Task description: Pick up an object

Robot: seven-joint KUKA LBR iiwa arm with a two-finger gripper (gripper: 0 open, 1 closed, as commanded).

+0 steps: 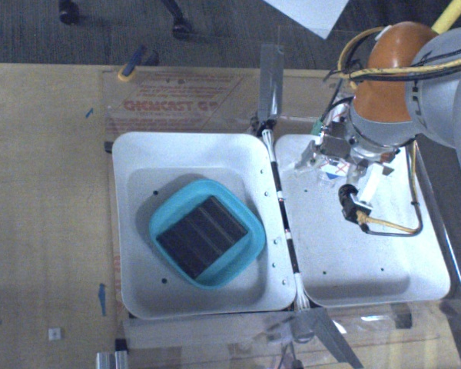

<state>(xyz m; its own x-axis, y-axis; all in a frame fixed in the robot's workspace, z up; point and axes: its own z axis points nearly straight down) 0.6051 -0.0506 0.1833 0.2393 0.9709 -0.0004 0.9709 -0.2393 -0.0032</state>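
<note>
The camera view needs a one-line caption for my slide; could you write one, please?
KUKA arm's gripper hovers over the right bin; a blue dish lies in the left bin.

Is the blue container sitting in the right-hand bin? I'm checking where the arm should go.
No, the blue container lies in the left bin, while the gripper is over the right bin.

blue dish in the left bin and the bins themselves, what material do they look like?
Blue dish: likely moulded plastic, smooth and matte, with rounded corners and an even colour; its dark ridged insert could be rubber or plastic. Bins: probably thin formed plastic, white with a slight sheen and soft rounded rims.
</note>
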